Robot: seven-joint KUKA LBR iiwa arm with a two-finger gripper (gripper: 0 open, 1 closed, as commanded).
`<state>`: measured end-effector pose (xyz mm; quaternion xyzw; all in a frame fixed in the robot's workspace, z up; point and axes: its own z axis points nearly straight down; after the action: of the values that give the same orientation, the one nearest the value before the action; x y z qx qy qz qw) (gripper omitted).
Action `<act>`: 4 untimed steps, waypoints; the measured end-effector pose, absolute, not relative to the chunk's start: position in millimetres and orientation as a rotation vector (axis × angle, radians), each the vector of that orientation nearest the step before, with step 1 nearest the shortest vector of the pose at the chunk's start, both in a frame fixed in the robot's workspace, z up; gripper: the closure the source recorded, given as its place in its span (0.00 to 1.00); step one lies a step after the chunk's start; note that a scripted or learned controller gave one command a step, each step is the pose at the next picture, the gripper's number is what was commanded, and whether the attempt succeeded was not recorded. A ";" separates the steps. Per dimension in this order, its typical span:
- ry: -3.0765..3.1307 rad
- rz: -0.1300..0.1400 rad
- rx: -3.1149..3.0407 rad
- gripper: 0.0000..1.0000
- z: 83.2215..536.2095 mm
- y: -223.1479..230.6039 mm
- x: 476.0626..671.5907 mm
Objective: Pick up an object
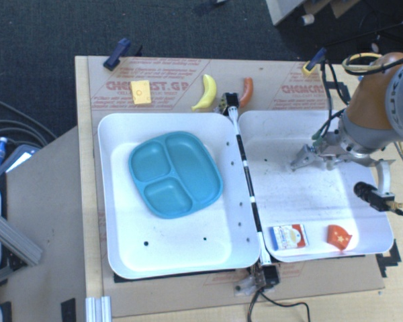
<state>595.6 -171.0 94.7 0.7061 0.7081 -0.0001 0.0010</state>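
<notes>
Camera view: end effector (302,159) low over right bin (282,129)

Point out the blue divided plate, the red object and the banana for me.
blue divided plate (175,174): camera view, on its middle ridge.
red object (338,237): camera view, on its top face.
banana (205,92): camera view, on the middle of its curve.

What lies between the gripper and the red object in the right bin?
In the camera view, bare white bin floor separates the gripper from the red object.
</notes>
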 end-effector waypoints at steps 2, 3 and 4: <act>2.226 0.002 2.216 1.00 96.4 -212.0 668.1; 2.228 0.003 2.218 0.00 96.0 -211.1 668.0; 2.226 0.003 2.213 1.00 106.9 -211.2 668.9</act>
<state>668.9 -211.2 106.9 0.7050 0.7092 0.0011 0.0011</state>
